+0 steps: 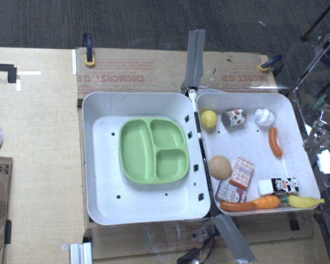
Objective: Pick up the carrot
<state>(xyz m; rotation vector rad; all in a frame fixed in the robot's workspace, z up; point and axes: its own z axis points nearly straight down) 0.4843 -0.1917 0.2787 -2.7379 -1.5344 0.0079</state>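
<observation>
The carrot (265, 203) is orange with a small green top. It lies on its side along the front wall of the right bin (297, 125). A darker orange-red sausage-like piece (234, 206) touches its left end, and a yellow banana (305, 201) lies just to its right. A small black and white carton (278, 186) sits directly behind it.
The right bin also holds a lemon (208, 119), a small can (234, 117), a white lump (264, 116), an orange sausage (274, 142), a brown egg-shaped item (220, 167) and pink cartons (242, 172). A green divided plate (154, 150) lies in the left bin (99, 164).
</observation>
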